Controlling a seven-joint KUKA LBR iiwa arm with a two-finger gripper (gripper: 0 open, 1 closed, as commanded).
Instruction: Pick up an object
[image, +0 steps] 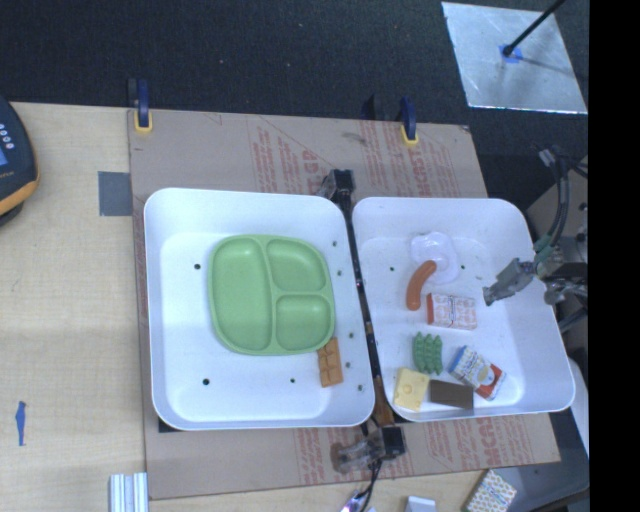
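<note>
Nearest the camera, along the right bin's (540, 400) front edge, lie a yellow block (410, 388) and a dark brown bar (452, 396), touching end to end, with a blue and red packet (474, 369) just behind them and a green studded piece (427, 352) beside that. Further back sit a pink and white wrapped packet (453, 311), an orange sausage (421, 284) and a clear plastic lid (437, 252) that is hard to make out against the white.

At the bin's right side the gripper (503, 283) hangs over the floor, a grey tip pointing leftward into the bin. Whether the claw is apart or together I cannot tell from this slant; nothing is visibly held in it.

No single object is named by the task, so the nearest candidate matters most. I judge that to be the wrapped packet, which lies to the left of the claw tip and slightly toward the front, near but apart from it. Its long axis runs roughly left to right, so a grasp would close across its short side. The sausage lies further left, its long axis running front to back with a slight tilt; it touches nothing but sits just beside the packet.

Over in the left bin (160, 300), a green divided plate (270, 295) and an orange block (329, 364) lie well apart from the gripper.
</note>
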